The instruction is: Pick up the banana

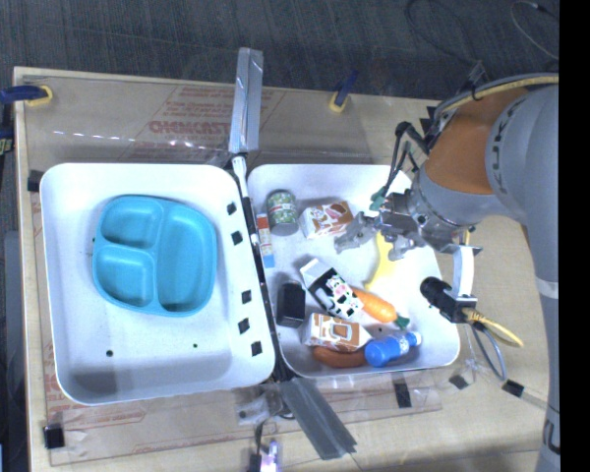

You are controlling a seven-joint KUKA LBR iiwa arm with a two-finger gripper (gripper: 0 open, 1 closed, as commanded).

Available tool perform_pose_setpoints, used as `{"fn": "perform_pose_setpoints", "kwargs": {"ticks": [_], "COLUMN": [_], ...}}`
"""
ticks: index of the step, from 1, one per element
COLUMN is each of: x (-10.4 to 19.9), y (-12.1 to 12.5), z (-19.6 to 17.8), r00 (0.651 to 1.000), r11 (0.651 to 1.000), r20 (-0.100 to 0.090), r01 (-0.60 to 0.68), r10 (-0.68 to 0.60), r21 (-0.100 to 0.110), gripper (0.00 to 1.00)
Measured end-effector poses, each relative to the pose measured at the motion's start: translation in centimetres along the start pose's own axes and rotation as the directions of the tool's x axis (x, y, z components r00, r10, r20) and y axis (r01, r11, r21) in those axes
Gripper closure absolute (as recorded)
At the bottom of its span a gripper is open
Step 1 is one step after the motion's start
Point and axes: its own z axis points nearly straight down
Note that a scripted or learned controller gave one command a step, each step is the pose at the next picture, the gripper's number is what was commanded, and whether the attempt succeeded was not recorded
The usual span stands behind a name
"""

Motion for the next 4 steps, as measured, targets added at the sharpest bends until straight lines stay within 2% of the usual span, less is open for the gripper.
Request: {"fn": "perform_pose_setpoints", "kwargs": {"ticks": [2, 3, 4], "x": [-0.3, 0.0, -0.3], "y": [-0.7, 1.1, -0.6], "z": [-3.2, 0.0, -2.2], "r00": [0.996, 0.995, 0.993], "r11": [0.996, 0.995, 0.993], "r20": [0.001, 0.0, -0.002], "r01": [0.093, 0.098, 0.116], "r10": [-0.093, -0.098, -0.116], "r21": [-0.005, 0.0, 0.0], "gripper": [0.0, 0.0, 0.0]}}
